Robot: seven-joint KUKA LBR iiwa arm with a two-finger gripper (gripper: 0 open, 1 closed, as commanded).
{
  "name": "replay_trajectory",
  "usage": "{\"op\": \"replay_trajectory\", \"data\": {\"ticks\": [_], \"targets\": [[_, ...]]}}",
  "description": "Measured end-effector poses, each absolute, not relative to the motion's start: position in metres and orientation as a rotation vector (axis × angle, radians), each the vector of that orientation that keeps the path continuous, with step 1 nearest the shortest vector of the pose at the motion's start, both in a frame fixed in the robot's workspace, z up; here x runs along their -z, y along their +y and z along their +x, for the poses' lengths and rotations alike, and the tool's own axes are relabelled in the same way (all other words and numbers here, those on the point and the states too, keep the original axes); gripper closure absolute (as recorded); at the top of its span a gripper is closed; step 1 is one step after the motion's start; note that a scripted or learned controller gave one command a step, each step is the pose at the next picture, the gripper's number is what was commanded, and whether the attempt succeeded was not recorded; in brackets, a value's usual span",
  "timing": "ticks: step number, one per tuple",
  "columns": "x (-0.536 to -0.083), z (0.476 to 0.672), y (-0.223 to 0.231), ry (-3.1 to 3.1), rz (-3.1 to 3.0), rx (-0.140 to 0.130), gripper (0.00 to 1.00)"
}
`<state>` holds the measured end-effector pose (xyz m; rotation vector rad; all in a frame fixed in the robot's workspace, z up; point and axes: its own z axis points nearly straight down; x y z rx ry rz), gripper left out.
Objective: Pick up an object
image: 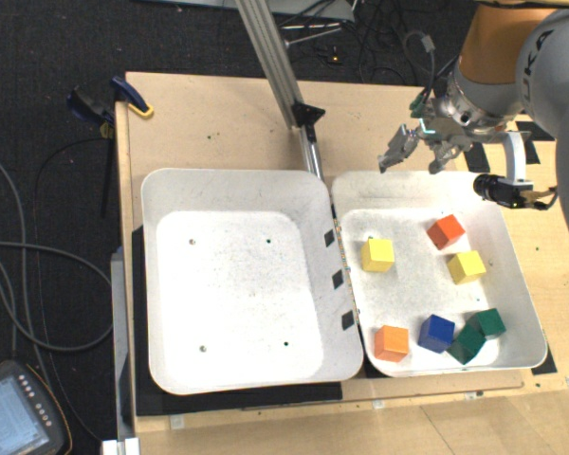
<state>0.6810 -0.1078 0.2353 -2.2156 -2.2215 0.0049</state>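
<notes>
Bench [218, 121] carries two bins; left bin [171, 207] sits beside the right bin [512, 245], which keeps your cubes: yellow [378, 254], orange [392, 342], blue [436, 333], red [445, 232]. Your gripper [415, 152] hangs over that bin's far rim, jaws spread wide and holding nothing, so you have a clear drop.

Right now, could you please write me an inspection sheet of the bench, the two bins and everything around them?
Surface: tan bench bearing the left bin and the right bin, side by side.
Job's things: all in the right bin: two yellow cubes, red-orange cube, orange cube, blue cube, two green cubes touching.
Clutter: blue and yellow clamp at the bench's far left corner.
Grippers: gripper open, above the right bin's far rim, holding nothing.
Cables: black cables on the floor, left.
Surroundings: metal pole; handheld screen, bottom left.
</notes>
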Motion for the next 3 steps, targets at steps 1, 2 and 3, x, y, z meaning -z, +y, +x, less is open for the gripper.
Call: {"op": "replay_trajectory", "data": {"ticks": [1,2,3], "targets": [[-0.238,0.681,-0.108,-2.225,-2.217,-0.003,0.0],[-0.19,0.672,-0.106,-2.219,-2.219,-0.006,0.0],[-0.125,0.672,-0.104,-2.22,-2.217,-0.007,0.0]]}}
